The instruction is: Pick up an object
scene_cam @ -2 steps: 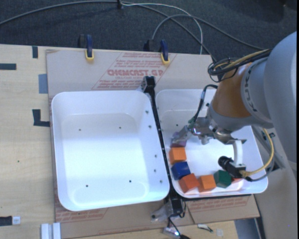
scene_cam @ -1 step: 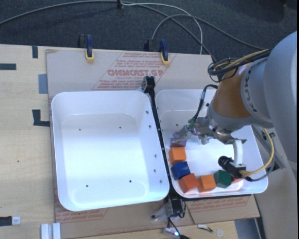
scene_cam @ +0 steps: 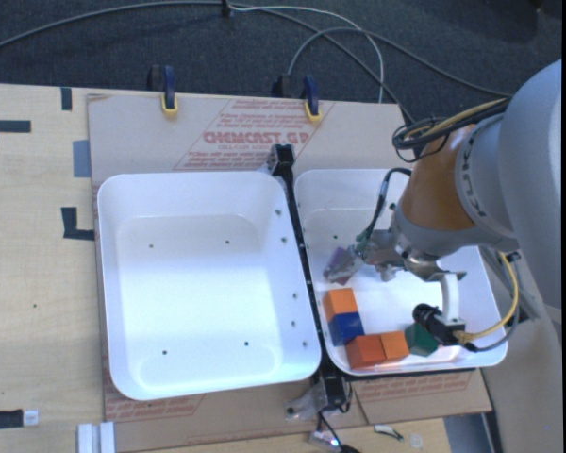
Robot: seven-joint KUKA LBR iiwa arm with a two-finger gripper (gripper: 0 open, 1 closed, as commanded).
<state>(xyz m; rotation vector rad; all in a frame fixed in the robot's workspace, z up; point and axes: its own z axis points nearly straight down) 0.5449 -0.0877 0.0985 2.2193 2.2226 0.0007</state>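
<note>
The right bin [scene_cam: 332, 194] holds several small objects along its front-left part. A grey-purple piece [scene_cam: 339, 266] lies near the divider. In front of it sit an orange block [scene_cam: 340, 302] and a blue block [scene_cam: 347, 327]. Two more orange blocks [scene_cam: 378, 349] rest against the front wall, with a green object [scene_cam: 421, 341] beside them. My gripper [scene_cam: 369, 251] is down inside this bin, just right of the grey-purple piece and close to it. The wrist body hides how the jaws stand.
The left bin [scene_cam: 108, 253] stands beside the right one, with a black divider clamp [scene_cam: 283, 159] between them at the back. The arm's grey body and orange band [scene_cam: 434, 196] cover the right bin's far right side. A black connector with a yellow cable [scene_cam: 436, 322] hangs over the front right.
</note>
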